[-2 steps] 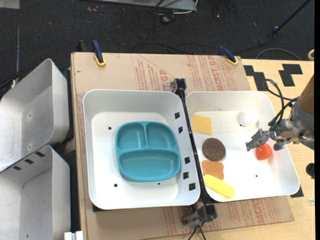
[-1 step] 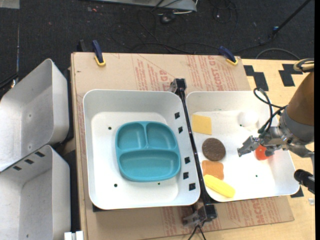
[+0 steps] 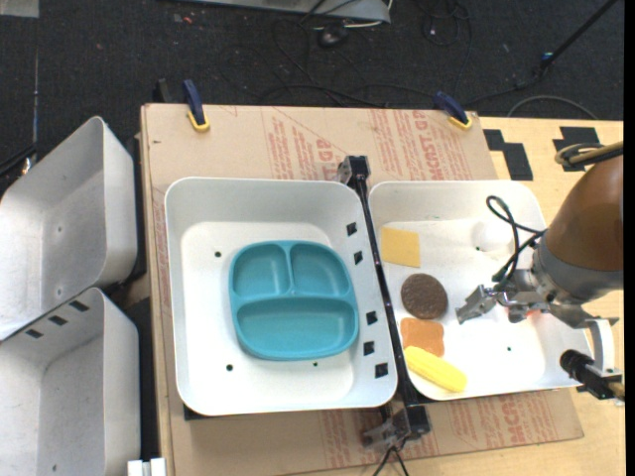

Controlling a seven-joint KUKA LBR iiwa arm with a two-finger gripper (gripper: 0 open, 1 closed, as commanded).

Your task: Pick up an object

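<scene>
Two white bins sit side by side on the bench (image 3: 258, 132). We see a teal divided plate (image 3: 294, 298) in the left bin (image 3: 189, 266). Right bin (image 3: 516, 365) holds yellow square (image 3: 401, 247), brown disc (image 3: 424, 296), orange piece (image 3: 423, 335), yellow banana-like item (image 3: 437, 370). Tool (image 3: 476, 305) sits just right of the disc, gripping nothing; we cannot tell its opening.

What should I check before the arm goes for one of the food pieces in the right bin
1. Targets in right bin: yellow slice, brown disc, orange piece, yellow banana-shaped piece: ok.
2. Gripper over right bin, beside the disc: ok.
3. Nothing seen held: ok.
4. Jaws open: cannot tell.
5. Orange piece and banana-shaped piece touching, may hinder a clean grasp: not ok.
6. Teal plate in left bin, out of the way: ok.
</scene>
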